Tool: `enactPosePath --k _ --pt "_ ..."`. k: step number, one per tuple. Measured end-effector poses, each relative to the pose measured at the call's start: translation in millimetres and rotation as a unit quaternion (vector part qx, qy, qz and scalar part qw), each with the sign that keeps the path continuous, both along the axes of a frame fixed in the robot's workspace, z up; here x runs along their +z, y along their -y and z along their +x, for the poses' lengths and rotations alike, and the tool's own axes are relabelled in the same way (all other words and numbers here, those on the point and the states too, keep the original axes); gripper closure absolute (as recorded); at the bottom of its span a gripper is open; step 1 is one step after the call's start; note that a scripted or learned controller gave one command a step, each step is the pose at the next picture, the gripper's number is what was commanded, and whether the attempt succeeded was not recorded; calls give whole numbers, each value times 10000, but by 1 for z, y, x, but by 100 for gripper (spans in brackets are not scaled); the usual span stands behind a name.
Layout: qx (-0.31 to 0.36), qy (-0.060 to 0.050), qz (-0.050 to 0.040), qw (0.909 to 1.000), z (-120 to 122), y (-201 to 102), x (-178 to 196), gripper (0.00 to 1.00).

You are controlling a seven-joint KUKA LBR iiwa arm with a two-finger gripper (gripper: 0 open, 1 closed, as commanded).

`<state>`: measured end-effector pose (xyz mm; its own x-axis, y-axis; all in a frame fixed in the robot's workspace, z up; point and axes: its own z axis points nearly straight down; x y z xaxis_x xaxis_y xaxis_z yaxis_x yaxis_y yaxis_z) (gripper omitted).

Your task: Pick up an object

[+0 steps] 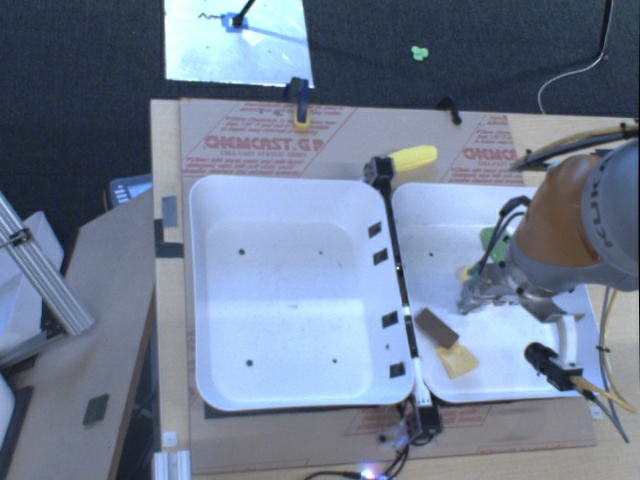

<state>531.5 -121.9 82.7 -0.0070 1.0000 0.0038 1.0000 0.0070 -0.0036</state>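
In the right bin, a dark brown block lies near the left wall, and a pale yellow wedge touches its front end. A green object and a small yellow piece sit further back, partly hidden by the arm. My gripper is down low inside this bin, just right of and behind the brown block, with its metal tip close to the floor. Nothing is visibly held in it.
The left bin stands beside the right one, with a black-clipped divider between them. A yellow-handled tool with a black head lies on the bench behind the bins. The arm's orange band hangs over the right bin's right half.
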Motion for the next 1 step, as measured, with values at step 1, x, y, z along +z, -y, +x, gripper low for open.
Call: enactPosePath --k 1 --pt "10 118 -28 9999 19 -25 155 100"
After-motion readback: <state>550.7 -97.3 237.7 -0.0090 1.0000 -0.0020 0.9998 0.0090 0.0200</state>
